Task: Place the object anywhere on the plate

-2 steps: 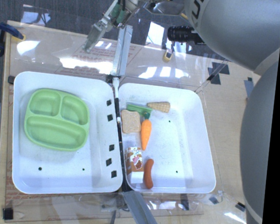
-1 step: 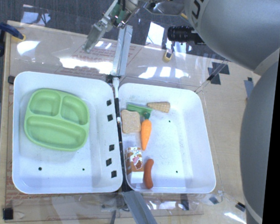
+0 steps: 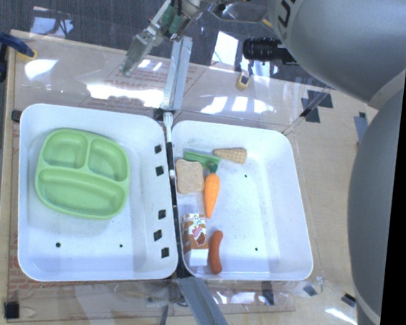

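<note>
Green plate (image 3: 83,174) sits in the left bin's (image 3: 17,247) far corner; the gripper (image 3: 139,50) (grip state unclear) should descend squarely over the carrot (image 3: 211,194).

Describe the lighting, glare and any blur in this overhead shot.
In the camera view, bright glare patches lie on the clear sheet behind the bins; the arm looms large and soft at upper right, too close to be sharp; the green plate and the carrot are evenly lit and crisp, with only faint shadows; the gripper looks slightly blurred.
</note>
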`<state>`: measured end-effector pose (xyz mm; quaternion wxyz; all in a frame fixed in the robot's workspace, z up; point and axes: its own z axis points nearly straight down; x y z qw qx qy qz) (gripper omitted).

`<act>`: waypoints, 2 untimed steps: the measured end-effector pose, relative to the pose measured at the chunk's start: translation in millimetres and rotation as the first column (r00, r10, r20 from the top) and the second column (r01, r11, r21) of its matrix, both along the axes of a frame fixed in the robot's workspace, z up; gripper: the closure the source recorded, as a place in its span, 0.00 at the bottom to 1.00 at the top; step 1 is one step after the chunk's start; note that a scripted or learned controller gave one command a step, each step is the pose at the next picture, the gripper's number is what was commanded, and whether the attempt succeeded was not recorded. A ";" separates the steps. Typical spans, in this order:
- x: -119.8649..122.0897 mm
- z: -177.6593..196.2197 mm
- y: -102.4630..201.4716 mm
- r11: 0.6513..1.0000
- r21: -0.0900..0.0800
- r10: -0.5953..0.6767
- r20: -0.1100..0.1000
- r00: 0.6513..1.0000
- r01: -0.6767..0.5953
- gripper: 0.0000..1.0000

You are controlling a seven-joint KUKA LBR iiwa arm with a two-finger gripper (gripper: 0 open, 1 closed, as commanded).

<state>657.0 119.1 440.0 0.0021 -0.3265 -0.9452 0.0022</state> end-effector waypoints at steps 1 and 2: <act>0.0 0.0 0.0 1.000 0.000 0.000 0.000 1.000 0.000 0.00; 0.0 0.0 0.0 1.000 0.000 0.000 0.000 1.000 0.000 0.00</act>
